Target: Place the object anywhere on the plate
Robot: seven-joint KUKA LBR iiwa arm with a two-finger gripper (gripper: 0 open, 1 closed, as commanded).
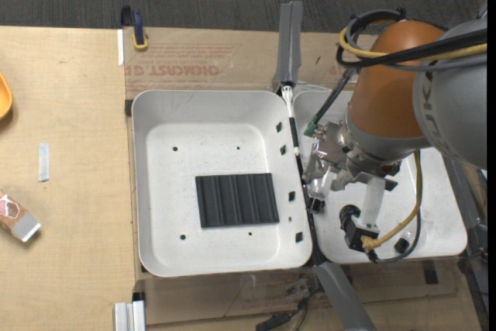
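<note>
Across the middle of the frame you have two white bins side by side on the desk (70, 112). The left bin (155, 120) holds one dark ribbed plate (236, 200), lying flat a little below the middle of its floor. Bare white floor rings the plate on all four sides, widest toward the top of the frame. You can count four small dark dots on that floor, one off each corner of the plate.

The right bin (438, 236) is largely covered by the one arm (403, 81), which leaves open floor along the bin's lower and right edges. The claw (319, 181) sits low, just right of the wall the two bins share. You cannot tell whether it is apart or together, because the wrist and one looping yellow cable (417, 194) crowd it.

At the left edge of the frame, well clear of the bins, lie one small grey strip (43, 163), one packet (15, 218) and one orange piece (4, 98).
</note>
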